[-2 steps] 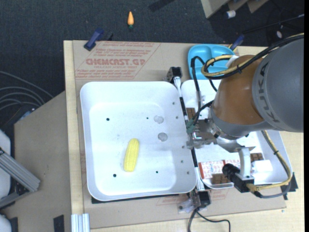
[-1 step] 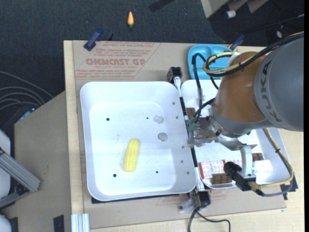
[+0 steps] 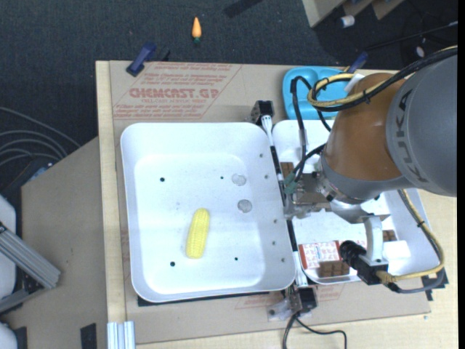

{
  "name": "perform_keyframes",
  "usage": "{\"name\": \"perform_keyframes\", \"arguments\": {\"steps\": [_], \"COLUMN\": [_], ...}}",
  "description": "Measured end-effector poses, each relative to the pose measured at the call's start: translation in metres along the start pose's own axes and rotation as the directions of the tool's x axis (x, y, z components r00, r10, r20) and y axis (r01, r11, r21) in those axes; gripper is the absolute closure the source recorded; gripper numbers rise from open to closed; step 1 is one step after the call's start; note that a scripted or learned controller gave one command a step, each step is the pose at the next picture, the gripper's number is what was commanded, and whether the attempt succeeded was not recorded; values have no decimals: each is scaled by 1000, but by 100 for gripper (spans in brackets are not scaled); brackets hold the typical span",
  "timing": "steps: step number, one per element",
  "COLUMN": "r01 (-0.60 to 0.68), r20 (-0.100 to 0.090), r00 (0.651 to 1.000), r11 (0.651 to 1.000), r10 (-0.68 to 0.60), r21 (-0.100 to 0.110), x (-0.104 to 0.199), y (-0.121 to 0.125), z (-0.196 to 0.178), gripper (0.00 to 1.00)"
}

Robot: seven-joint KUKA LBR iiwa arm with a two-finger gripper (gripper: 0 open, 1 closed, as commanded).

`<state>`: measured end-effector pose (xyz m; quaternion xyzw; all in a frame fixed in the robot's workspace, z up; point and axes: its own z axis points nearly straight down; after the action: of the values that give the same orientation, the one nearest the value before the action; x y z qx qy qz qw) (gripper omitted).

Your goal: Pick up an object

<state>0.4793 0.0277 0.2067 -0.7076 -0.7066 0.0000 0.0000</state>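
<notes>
A yellow corn cob lies in the left white bin, toward its front middle. The grey arm with its orange band hangs over the right bin and hides most of it. The gripper sits low at the right bin's left side, close to the wall between the bins, pointing down. Small packets, one red and white and one brown, lie in the right bin's front part beside the arm.
A light blue item sits behind the right bin. A blue clip and a small orange piece lie beyond the board's far edge. Cables loop around the arm at the right.
</notes>
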Motion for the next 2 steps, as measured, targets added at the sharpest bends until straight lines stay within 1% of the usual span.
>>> {"name": "perform_keyframes", "arguments": {"steps": [1, 2], "r01": [2, 2], "r20": [0, -1], "r00": [1000, 1000], "r11": [1000, 1000], "r10": [-2, -2], "r21": [0, 4], "x": [29, 69], "y": [66, 7], "z": [22, 52], "gripper": [100, 100]}}
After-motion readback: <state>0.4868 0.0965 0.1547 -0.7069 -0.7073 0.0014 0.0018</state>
